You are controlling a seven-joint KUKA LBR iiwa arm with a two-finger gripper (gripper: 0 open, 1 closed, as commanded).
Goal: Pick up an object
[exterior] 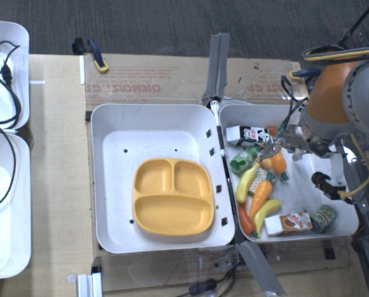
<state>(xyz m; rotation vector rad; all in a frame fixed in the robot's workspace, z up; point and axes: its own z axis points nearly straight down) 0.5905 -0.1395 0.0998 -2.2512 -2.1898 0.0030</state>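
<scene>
Orange toy (277, 163): small rounded piece in the right bin (345, 223), toward its left wall, in a crowded pile.
Gripper (274, 148): low over that toy; finger state cannot be told, nor any contact.
Neighbours: carrot (260, 197) and bananas (245, 182) just beside; milk carton (248, 133) by the far edge.
Left bin (104, 166): bears a yellow divided plate (173, 197).
Risk: crowding could let the toy slip or drag a neighbour along.

Bright, even overhead light; soft shadows.
</scene>
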